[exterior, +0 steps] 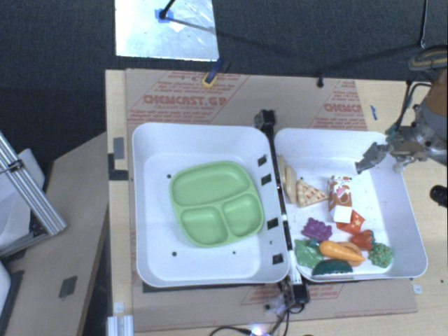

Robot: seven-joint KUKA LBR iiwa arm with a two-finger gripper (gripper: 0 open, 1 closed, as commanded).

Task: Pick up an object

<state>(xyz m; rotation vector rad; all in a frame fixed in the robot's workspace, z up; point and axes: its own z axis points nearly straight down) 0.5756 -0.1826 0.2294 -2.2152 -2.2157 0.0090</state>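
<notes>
Holding one green tray (212, 203), two white bins (150, 187) sit side by side.

Green tray (213, 203) in left bin (150, 149); foil sheet (166, 19) behind bench.

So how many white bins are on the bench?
2. The left bin holds a green tray; the right bin holds the toy food.
</notes>
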